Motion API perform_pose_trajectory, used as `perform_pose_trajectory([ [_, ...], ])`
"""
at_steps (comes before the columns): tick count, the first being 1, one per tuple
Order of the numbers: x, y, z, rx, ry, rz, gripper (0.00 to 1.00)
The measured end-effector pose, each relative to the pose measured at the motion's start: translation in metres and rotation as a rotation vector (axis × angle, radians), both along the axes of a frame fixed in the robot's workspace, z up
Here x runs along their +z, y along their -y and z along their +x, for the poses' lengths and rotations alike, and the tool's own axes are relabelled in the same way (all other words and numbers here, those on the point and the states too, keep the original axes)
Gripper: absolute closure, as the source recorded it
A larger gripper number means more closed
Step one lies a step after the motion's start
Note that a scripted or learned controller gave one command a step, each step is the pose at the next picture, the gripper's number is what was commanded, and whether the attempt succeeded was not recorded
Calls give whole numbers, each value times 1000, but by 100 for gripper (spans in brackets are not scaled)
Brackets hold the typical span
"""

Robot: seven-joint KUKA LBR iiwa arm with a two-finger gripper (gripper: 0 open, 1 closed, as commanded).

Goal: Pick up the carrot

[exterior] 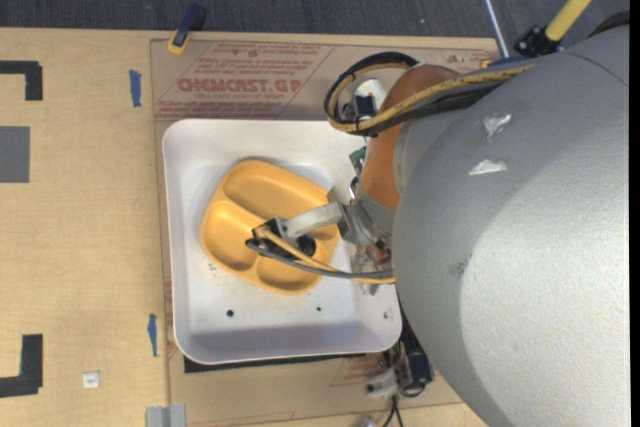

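Note:
A white bin (184,307) lies in the middle of the camera view. In it rests a large yellow lobed thing (232,213), shaped like a bell pepper, towards the bin's left and centre. My gripper (352,233) hangs low over the bin's right part, right at the yellow thing's right edge. The grey arm with its orange band (385,165) comes in from the right and hides the bin's right side and everything beyond it.
The bin sits on a cardboard sheet (240,80) with red print, on the wooden bench. Blue tape marks (135,87) lie left of the bin. A small blue and yellow clip (186,26) lies at the bench's far edge.

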State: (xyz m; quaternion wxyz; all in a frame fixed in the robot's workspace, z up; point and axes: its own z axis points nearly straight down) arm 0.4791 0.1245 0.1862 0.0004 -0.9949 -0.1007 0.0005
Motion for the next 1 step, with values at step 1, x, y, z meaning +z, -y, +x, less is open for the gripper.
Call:
perform_pose_trajectory([
  [1, -2, 47, 0, 1, -3, 1, 100],
])
